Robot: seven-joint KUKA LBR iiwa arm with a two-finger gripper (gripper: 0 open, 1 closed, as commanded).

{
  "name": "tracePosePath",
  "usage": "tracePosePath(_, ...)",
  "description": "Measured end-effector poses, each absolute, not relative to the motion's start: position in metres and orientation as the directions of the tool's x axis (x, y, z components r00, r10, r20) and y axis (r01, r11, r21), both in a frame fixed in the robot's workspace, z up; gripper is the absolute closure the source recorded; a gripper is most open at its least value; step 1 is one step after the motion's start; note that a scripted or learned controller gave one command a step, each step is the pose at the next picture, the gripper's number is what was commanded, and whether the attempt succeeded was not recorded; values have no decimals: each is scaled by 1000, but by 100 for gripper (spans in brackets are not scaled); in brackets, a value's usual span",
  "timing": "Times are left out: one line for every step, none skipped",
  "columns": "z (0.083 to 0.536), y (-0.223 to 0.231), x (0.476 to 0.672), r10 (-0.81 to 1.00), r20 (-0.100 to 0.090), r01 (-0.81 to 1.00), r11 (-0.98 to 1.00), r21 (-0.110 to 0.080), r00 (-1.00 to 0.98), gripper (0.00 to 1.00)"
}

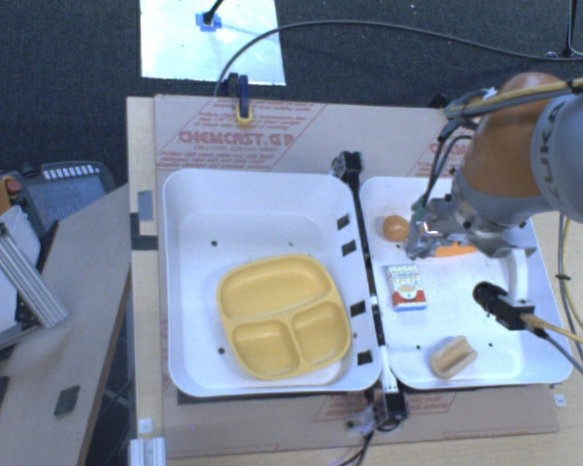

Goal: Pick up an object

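Note:
My gripper (421,239) hangs low over the far part of the right bin (534,362), reaching in from the right. Just left of it lies a small orange-brown ball (395,227), close to the gripper, and I cannot tell whether they touch. A flat orange piece (457,251) pokes out from under the wrist on the right. Nearer the front, a small white, red and blue box (406,287) lies below the gripper. A tan bread-like piece (452,356) rests near the bin's front edge.
The left bin (194,212) holds a yellow divided plate (283,314) toward its front right. A black ridge (362,260) separates the two bins. A tablet (63,197) and a metal rail (19,270) sit on the side table at the left.

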State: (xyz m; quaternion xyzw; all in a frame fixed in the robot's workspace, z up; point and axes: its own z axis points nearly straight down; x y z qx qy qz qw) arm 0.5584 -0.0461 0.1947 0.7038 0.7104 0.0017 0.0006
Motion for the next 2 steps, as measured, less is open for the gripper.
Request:
tracePosePath(211,7,572,1000,3,1000,10,4,-10,100)
tracePosePath(214,52,573,1000,1,1000,9,2,-9,100)
